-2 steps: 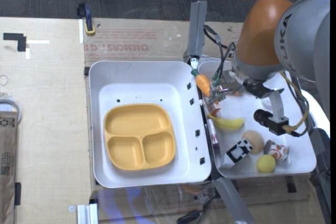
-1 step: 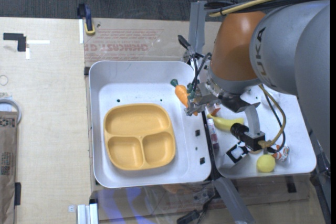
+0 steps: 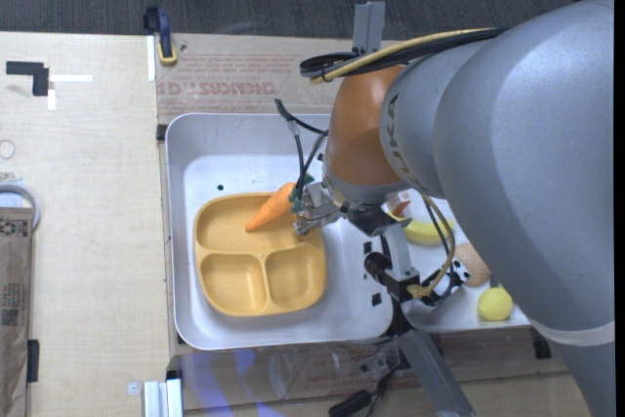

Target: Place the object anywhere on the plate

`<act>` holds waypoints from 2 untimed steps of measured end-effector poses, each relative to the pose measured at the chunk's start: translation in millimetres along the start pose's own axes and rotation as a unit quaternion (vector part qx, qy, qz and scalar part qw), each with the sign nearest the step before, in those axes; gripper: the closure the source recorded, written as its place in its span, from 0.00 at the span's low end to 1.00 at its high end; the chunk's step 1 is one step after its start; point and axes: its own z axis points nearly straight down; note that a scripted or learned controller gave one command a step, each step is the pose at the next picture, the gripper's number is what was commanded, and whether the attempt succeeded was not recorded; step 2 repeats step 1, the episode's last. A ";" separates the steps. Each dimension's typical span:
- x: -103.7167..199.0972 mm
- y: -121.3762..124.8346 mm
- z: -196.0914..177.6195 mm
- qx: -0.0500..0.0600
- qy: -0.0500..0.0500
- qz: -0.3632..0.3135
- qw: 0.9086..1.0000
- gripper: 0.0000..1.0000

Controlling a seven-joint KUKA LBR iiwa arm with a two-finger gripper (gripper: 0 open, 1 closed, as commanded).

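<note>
Arm (image 3: 488,142) reaches in from the right, its grey body and orange band (image 3: 363,127) covering much of the right bin; pincer (image 3: 308,210) sits low over the left bin (image 3: 186,210), at the plate's right edge; whether its fingers are wide or narrow cannot be told, as the wrist hides them from above.

Plate (image 3: 259,254): yellow, three compartments, lying in the left bin toward its near-left part; one large compartment on the far side, two smaller on the near side.

Carrot (image 3: 270,207): orange, lying tilted across the plate's large far compartment, pointed end toward the plate's middle, thick end toward the pincer and touching or just beside it; I cannot tell if the fingers hold it.

Right bin, near edge: a yellow ball (image 3: 495,304) near the near-right corner; a banana (image 3: 426,231) just beside the arm, partly hidden by cables.

Desk (image 3: 78,210): pale wood at left; black tape marks near its far-left corner.
</note>
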 end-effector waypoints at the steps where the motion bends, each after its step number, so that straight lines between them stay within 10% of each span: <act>1: -0.8 -2.2 1.9 0.004 0.000 0.001 1.000 0.00; 2: -0.8 -2.2 1.9 0.004 0.000 0.001 1.000 0.00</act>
